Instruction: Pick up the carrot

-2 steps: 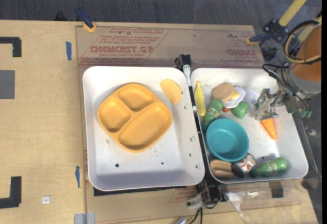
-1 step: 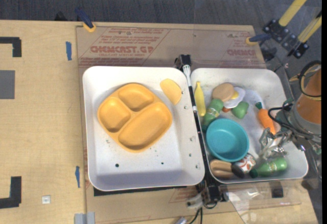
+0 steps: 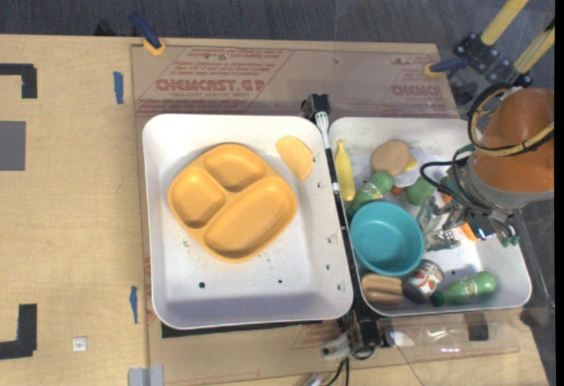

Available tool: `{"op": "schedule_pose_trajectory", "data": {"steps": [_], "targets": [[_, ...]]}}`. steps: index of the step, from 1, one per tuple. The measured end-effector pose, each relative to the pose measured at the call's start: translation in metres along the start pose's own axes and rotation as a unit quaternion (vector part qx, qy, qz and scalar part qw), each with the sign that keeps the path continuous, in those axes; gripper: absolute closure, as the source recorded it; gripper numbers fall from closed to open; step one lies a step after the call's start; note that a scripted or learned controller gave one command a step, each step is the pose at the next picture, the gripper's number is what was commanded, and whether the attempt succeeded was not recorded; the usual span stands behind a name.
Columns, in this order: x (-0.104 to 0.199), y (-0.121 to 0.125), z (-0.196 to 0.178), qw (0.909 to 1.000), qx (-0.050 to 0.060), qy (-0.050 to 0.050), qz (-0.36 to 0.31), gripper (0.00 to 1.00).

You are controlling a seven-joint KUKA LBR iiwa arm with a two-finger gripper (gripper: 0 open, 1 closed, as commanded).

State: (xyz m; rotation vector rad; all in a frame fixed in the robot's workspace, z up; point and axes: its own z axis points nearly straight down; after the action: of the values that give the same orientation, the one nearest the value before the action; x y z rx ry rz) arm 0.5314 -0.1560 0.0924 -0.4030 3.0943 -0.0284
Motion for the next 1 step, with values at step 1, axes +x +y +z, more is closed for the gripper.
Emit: {"op": "schedule_pose_trajectory", "data": {"steps": [1], "targets": [[0.0000, 0.0017, 0.0011, 1.0000, -0.002, 0.000, 0.001, 0.00]]}}
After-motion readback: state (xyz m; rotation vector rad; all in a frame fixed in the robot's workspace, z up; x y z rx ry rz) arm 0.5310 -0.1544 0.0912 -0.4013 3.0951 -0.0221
